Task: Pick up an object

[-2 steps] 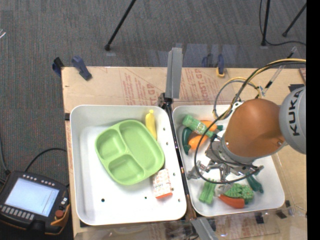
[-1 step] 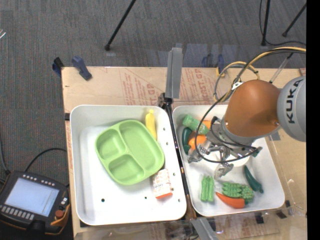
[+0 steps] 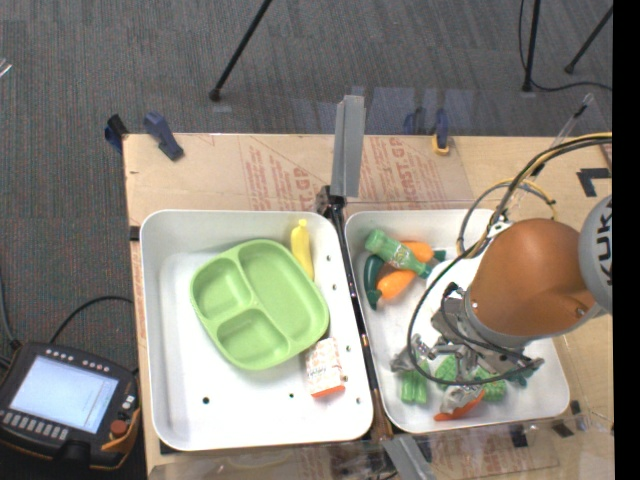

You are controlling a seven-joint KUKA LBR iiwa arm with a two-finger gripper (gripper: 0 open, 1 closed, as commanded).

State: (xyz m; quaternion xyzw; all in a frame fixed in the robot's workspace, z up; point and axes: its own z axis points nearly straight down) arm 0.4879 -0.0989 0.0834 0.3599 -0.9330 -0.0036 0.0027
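Two white bins [image 3: 160,268] sit before me; my gripper [image 3: 462,360] hangs low over green toys [image 3: 440,370] in the right one, grip state I cannot tell.

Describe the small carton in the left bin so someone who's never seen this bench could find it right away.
Start at the left white bin, which holds a green divided plate. Just off the plate's near right corner, by the wall between the bins, lies a small white carton with an orange end. It is the boxy item there; the yellow piece beyond the plate is slim and rounded.
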